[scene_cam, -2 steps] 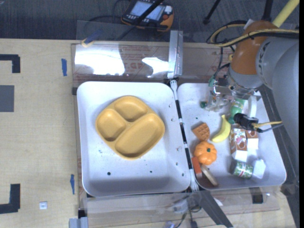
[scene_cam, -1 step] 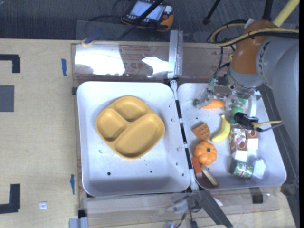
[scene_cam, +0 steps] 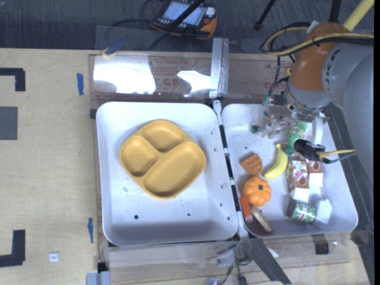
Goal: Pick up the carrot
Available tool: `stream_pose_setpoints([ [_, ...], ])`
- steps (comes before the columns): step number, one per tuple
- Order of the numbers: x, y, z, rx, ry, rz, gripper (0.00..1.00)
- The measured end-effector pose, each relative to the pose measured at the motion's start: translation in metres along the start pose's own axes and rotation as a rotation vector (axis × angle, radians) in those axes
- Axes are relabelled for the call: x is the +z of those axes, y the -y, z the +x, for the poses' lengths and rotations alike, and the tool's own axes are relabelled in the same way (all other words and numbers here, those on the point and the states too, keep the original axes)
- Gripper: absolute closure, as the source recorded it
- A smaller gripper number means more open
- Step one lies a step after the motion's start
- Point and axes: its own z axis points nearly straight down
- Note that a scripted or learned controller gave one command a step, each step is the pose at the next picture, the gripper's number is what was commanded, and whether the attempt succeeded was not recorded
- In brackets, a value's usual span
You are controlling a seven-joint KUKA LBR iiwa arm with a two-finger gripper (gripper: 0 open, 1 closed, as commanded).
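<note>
Pale bench (scene_cam: 47, 159) carries two white bins. Nearest us in the right bin (scene_cam: 237, 123), what we take for the carrot (scene_cam: 244, 208) lies against the left wall, touching the pumpkin (scene_cam: 256, 190) and a brown stick (scene_cam: 262, 221). Farther back the gripper (scene_cam: 278, 122) hovers, well apart from it; we cannot tell whether it is open. We judge a descent close along the wall best, clear of the pumpkin.
</note>
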Motion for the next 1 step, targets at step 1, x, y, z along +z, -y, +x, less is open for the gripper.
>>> stream_pose_setpoints([
  [1, -0.078, 0.067, 0.0398, 0.129, 0.001, -0.025, 1.0],
])
